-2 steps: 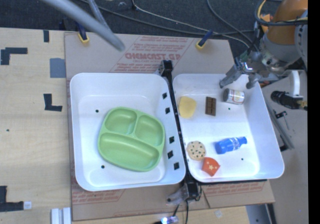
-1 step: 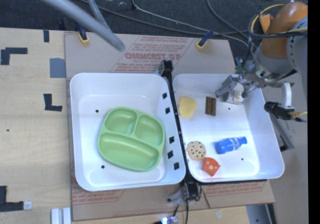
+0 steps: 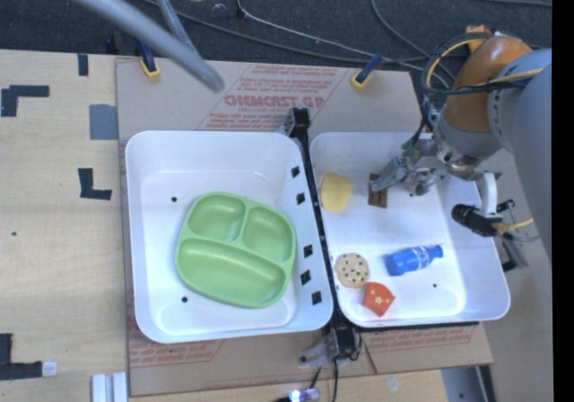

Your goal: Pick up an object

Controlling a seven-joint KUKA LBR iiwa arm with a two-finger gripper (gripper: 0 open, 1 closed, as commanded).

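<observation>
Cardboard point(image 3: 269, 100) underlies two white bins point(image 3: 148, 212) on a wooden bench point(image 3: 54, 230); the hand's point(image 3: 381, 187) grip seems indiscernible.

White bins point(image 3: 143, 212) hold a green tray point(image 3: 236, 249), blue bottle point(image 3: 413, 258), yellow lump point(image 3: 336, 193), and perhaps a speckled cookie point(image 3: 352, 270).

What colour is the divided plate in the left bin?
Light green; the divided plate shows plainly in the camera view.

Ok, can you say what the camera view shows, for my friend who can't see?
A robot's gripper hangs over the right bin, which holds a yellow lump, a cookie, a blue bottle and a red toy. A green plate lies in the left bin.
</observation>
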